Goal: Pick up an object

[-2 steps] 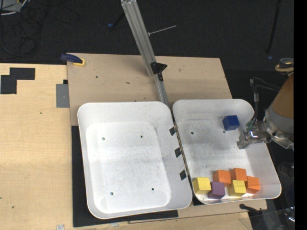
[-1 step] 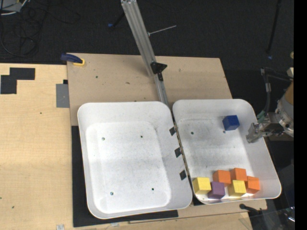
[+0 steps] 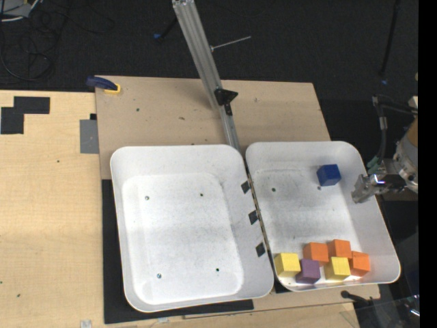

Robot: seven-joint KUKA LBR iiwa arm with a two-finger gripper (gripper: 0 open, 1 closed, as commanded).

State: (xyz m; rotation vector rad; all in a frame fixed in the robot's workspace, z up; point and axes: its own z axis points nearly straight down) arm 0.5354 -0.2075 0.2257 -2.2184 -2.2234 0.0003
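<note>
A blue cube lies alone in the back part of the right bin. Along that bin's front edge sits a cluster of blocks: a yellow one, a purple one, another yellow one and three orange ones. My gripper hangs over the bin's right rim, a short way right of the blue cube and slightly nearer the front. Nothing can be seen held in it. Most of the arm is cut off at the right side.
The left bin lies beside the right one, with black clips along the shared rim. A slanted aluminium rail rises behind the bins. A blue and yellow clamp rests at the bench's back left.
</note>
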